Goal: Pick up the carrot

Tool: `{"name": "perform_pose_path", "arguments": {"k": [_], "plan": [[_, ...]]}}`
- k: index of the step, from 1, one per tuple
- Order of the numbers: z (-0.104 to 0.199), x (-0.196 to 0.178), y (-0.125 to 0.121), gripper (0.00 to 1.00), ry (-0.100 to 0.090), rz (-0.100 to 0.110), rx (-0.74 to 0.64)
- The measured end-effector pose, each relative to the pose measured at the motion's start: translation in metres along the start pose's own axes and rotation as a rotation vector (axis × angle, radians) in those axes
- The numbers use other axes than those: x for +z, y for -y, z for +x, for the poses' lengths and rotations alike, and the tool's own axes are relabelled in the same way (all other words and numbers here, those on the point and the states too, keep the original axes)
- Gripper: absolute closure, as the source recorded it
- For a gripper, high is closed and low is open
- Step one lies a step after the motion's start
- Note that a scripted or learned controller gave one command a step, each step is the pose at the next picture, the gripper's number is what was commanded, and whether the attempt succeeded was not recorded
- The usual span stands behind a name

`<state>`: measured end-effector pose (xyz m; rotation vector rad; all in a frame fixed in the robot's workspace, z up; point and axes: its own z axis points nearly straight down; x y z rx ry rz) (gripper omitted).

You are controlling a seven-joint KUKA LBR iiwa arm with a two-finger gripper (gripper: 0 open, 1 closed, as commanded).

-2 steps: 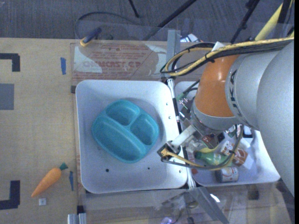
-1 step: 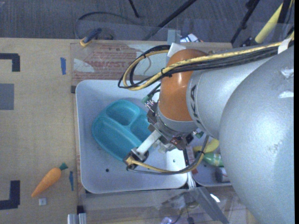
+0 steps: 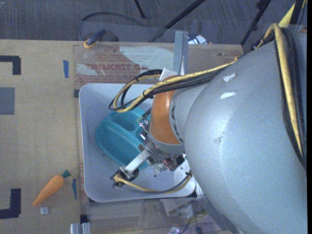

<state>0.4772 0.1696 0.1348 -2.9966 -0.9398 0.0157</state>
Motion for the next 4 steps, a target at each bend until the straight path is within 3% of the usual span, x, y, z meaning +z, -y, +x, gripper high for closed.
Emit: {"name": "perform_pose_path", "arguments": {"k": [1, 2, 3, 4], "plan": [[0.044, -0.068, -0.083, 1.0, -0.002, -0.002, 0.009], [0.044, -0.068, -0.082, 0.0, -0.001, -0.001, 0.007], [0.079, 0.018, -0.023, 0.0, -0.035, -0.015, -0.076], [0.072, -0.003, 0.002, 0.0, -0.003, -0.003, -0.077]]}}
